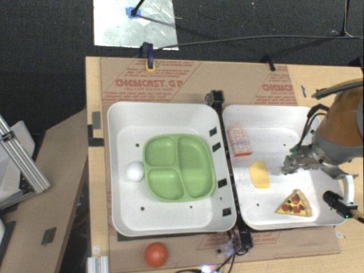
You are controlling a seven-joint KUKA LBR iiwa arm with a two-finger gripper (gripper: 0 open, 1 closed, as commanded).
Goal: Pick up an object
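Observation:
In the right bin (267, 115) lie a yellow block (260, 174), a toy pizza slice (295, 204) near the front, and a small red-and-white packet (239, 141) towards the back left. My gripper (292, 165) hangs low over the right bin, just right of the yellow block and behind the pizza slice. The left bin (122, 152) holds a green four-compartment plate (178, 166) with a white ball (135, 172) beside its left rim.
An orange-red ball (156, 254) rests on the cardboard in front of the left bin. A black divider with clips (223, 152) runs between the bins. The grey and orange arm (341, 124) covers the right bin's right side.

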